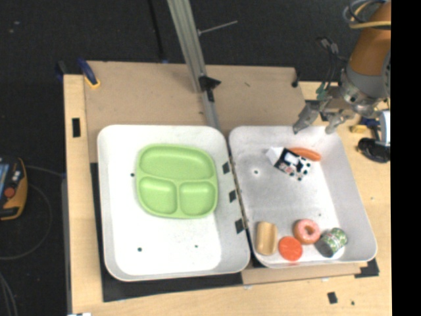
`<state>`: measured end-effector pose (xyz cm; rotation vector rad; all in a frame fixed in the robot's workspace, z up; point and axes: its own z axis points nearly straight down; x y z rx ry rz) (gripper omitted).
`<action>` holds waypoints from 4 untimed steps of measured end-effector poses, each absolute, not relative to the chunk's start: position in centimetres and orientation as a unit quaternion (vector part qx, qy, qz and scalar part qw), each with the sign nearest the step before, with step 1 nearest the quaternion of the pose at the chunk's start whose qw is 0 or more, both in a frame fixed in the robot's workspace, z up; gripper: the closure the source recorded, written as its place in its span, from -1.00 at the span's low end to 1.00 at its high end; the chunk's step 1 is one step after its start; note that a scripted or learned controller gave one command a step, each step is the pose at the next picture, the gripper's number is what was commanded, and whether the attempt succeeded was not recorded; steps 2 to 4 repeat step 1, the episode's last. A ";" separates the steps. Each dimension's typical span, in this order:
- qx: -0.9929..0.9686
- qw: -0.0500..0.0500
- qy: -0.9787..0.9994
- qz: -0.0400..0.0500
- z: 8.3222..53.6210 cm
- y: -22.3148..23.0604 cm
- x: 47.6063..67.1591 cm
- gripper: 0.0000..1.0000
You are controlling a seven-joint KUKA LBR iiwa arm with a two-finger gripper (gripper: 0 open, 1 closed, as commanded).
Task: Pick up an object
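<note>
Listing from the front rim: tan cylinder [265, 237], orange ball [290, 249], pink ring [306, 230], green wad [331, 241]; mid-bin, white box [288, 162] and orange carrot [305, 153], lengthwise left-right, just below-left of the spread, empty gripper [318, 123].

An orange band [370, 48] is seen on the arm above a grey wrist [364, 83]. Pale cable loops [366, 8] are carried at its top. The gripper [317, 122] is formed of two grey metal fingers [303, 120].
</note>
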<state>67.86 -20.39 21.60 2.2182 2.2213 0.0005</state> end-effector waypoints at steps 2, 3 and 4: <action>0.706 0.000 0.709 -0.001 16.1 -20.4 68.8 -1.00; 0.706 0.000 0.709 -0.001 16.1 -20.4 68.8 -1.00; 0.706 0.000 0.709 -0.001 16.1 -20.4 68.8 -1.00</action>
